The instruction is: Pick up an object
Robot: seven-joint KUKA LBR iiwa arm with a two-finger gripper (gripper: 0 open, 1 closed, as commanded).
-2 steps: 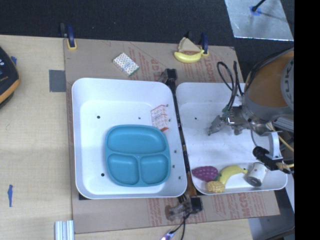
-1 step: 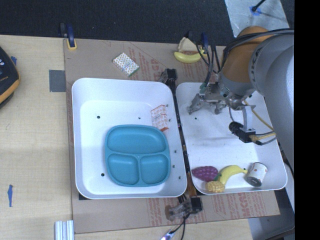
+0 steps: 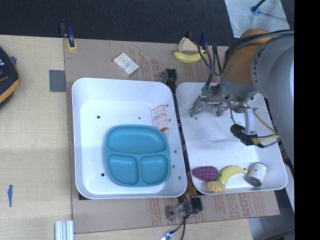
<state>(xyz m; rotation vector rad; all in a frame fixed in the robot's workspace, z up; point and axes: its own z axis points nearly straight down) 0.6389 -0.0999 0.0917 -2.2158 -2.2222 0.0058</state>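
My gripper (image 3: pixel 207 110) hangs over the far left part of the right bin (image 3: pixel 220 139), fingers spread apart and nothing between them. Along that bin's near edge lie a purple grape bunch (image 3: pixel 204 173), a yellow banana (image 3: pixel 232 173), a small corn piece (image 3: pixel 215 186) and a white and grey cylinder (image 3: pixel 256 174); all of them sit well below the gripper in the view. The left bin (image 3: pixel 90 104) holds a blue divided plate (image 3: pixel 137 155) and a small red and white packet (image 3: pixel 160 117).
On the cardboard behind the bins lie another banana (image 3: pixel 187 57) and a small patterned packet (image 3: pixel 125 63). A black clamp (image 3: pixel 169 76) sits at the bins' far junction. A yellow and black device (image 3: pixel 6 79) rests at the left edge. The arm's grey body (image 3: pixel 272 79) covers the right bin's far right.
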